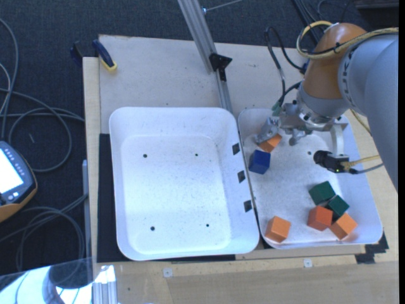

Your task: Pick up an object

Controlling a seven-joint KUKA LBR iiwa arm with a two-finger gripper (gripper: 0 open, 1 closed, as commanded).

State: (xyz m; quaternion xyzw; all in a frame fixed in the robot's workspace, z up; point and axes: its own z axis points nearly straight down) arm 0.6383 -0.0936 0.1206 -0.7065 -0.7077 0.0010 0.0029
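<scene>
My gripper hangs low over the far left part of the right bin, reaching in from the right. A small orange block sits right at the gripper's tip, partly covered by it. I cannot make out whether the block is gripped or only touched. Just in front of it, a blue cube rests on the bin floor by the left wall.
More blocks lie at the right bin's near end: a green one, a dark green one, a red one and two orange ones. The left bin adjoins. A metal bar slants across the back.
</scene>
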